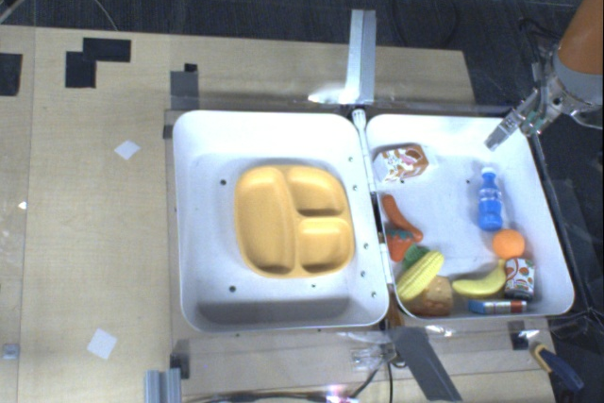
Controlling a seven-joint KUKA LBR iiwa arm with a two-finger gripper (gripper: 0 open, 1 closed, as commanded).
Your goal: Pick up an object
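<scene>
Arm: the grey arm with its orange band point(583, 38) enters at the upper right, above the far right corner of the right bin.
Gripper: the gripper point(507, 129) hangs over the upper right rim of the right bin, apart from every object. It is small and blurred here, so whether it is spread or closed cannot be told; nothing shows between its tips.
Left bin: the left bin point(203, 203) holds a yellow divided tray point(291, 219), lying flat near the middle, with one long compartment on the left and two smaller ones on the right.
Right bin: the right bin point(453, 160) holds all the loose objects.
Packet: a white printed packet point(402, 163) lies in the upper left part, near the dividing wall.
Bottle: a blue bottle point(489, 199) lies in the right half, cap toward the far edge.
Orange ball: an orange ball point(510, 243) sits just below the bottle.
Can: a small printed can point(519, 278) sits just under the ball.
Banana: a yellow banana point(480, 282) lies along the near edge, with a marker point(497, 305) just beside it.
Left cluster: an orange carrot-like piece point(400, 222) lies against the dividing wall above a yellow corn-like item point(420, 271) and a brown lump point(433, 297), perhaps a potato.
</scene>
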